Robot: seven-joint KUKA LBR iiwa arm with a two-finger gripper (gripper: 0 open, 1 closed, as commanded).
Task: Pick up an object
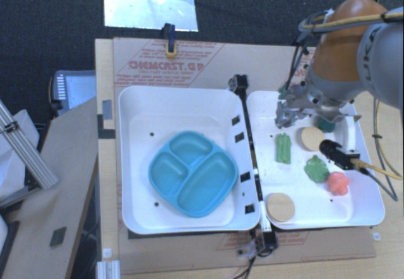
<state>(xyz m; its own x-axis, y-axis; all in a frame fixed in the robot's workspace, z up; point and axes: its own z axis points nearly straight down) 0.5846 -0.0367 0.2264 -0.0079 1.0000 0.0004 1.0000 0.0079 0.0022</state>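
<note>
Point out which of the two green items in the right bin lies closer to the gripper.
The long green piece, lying just below the gripper. The lumpy green one sits farther off, beside the pink item.

Cardboard sheet (189, 57) under the bins reads "CHEMCAST GP"

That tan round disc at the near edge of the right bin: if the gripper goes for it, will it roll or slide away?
The tan disc lies flat, so it probably won't roll. It looks low and smooth, so fingers closing from above may skid it along the white bin floor rather than catch its rim. It sits close to the bin's near wall and the divider, which may crowd the gripper.
</note>
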